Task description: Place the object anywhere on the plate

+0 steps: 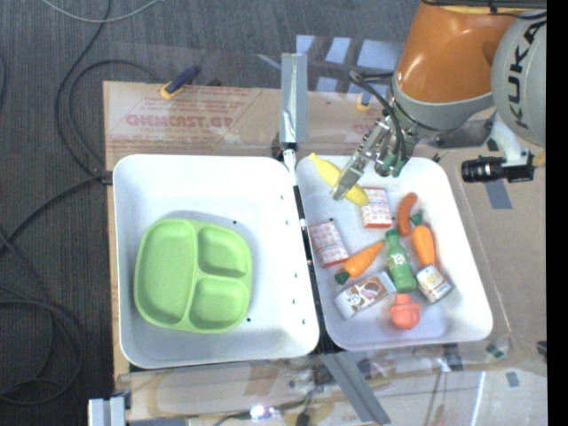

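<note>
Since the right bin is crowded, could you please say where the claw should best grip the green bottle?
Probably across the green bottle's body near the middle, from straight above. It lies flat, running up-down in view, with carrots close beside it, so its lower body looks freest.

Green plate (193, 275) in left bin (133, 185)

Grey arm (461, 51) reaching from right, wrist angled down-left, gripper (344, 187) low
</note>
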You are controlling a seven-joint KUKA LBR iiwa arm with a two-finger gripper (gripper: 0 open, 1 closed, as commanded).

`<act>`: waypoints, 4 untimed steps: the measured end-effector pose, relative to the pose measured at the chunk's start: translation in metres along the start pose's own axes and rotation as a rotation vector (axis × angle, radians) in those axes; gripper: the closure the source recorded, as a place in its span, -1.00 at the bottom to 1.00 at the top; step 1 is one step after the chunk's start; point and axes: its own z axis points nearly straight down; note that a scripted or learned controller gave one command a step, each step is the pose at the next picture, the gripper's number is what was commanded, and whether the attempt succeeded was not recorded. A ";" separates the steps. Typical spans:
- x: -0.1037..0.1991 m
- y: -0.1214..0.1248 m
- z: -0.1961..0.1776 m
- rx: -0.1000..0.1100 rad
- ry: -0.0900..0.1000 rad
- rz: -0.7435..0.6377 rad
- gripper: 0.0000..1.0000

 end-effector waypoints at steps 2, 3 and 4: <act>0.148 0.056 0.062 0.001 0.002 -0.141 1.00; 0.156 0.048 -0.053 0.000 -0.002 -0.025 1.00; 0.183 0.091 0.063 0.002 0.003 -0.078 1.00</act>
